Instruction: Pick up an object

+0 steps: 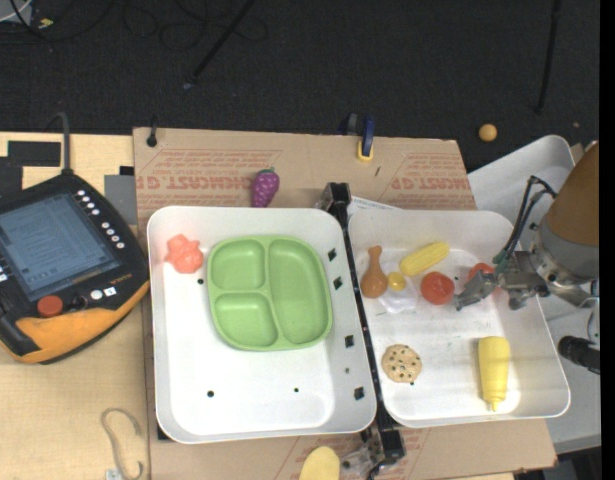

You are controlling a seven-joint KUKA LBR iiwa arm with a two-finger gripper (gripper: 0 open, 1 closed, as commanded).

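Note:
My gripper point(473, 292) hangs low over the right bin point(547, 398), near its right wall, with the arm coming in from the right. A small red object point(482, 270) sits right at the gripper's upper side; whether it is touched is unclear. Just left of the gripper lies a red tomato point(437, 287). A yellow corn cob point(425, 258) and a brown drumstick point(374, 273) lie further left. Toward the bin's front are a cookie point(401, 364) and a yellow bottle point(494, 370).
The left bin point(187, 388) holds a green divided plate point(269, 293) and a pink toy point(184, 254). Purple grapes point(265, 186) lie on the cardboard behind it. A teach pendant point(57, 248) rests at far left. A yellow item point(320, 463) lies below the bins.

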